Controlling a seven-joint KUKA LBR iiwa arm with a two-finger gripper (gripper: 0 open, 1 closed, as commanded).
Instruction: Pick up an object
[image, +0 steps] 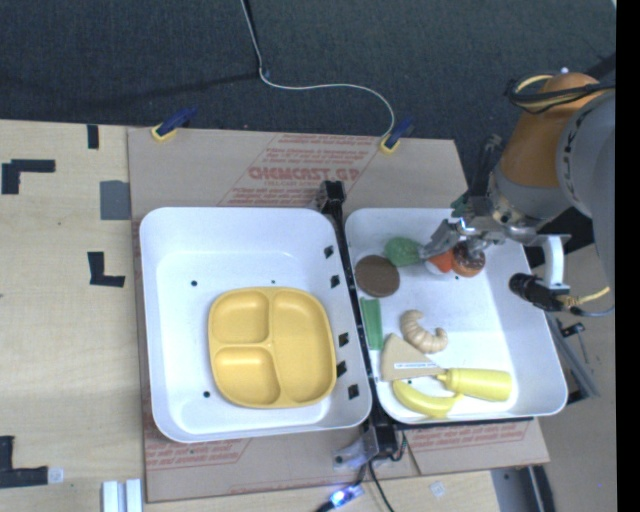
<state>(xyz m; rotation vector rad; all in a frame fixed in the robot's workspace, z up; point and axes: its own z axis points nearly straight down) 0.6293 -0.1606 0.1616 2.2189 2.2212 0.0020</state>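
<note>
My gripper (455, 243) hangs low over the back of the right bin (530, 340). A small orange-red object (466, 264) lies right under it, partly hidden by the gripper, and I cannot tell whether it is touched. To the left of the gripper sits a green round piece (402, 250) and a brown disc (377, 276). Farther forward lie a tan curled pastry (424, 331), a green stick (371, 322), a yellow-handled knife (470, 380) on a tan wedge (400, 354), and a yellow banana (422, 401).
The left bin (180, 250) holds a yellow divided plate (271, 346). A black divider (348, 290) runs between the bins. The arm's grey body and orange band (545, 130) stand over the right bin's back right corner. A white cable (300, 85) lies behind.
</note>
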